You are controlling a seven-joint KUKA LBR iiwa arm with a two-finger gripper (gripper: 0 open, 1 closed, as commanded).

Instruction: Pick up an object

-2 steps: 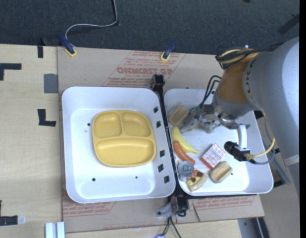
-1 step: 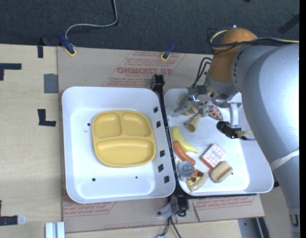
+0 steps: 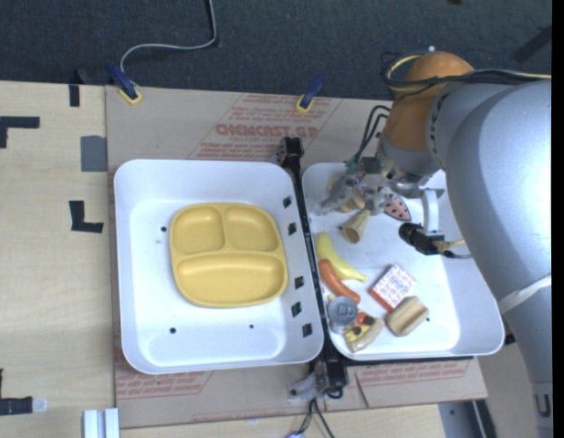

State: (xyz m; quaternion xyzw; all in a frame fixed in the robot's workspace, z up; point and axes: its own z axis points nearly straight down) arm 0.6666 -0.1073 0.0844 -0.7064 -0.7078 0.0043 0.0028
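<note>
The claw [image 3: 355,190] is hanging low over the far left corner of the right bin [image 3: 464,331], just beside a small tan cone [image 3: 355,227], its grip impossible to read, while a yellow 3-compartment tray [image 3: 229,254] is lying in the left bin [image 3: 141,245].

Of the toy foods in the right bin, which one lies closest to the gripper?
The tan ice-cream cone, just below the gripper; the banana, hot dog and bread roll lie lower.

One fixed camera looks down aslant on both bins [image 3: 136,272].
</note>
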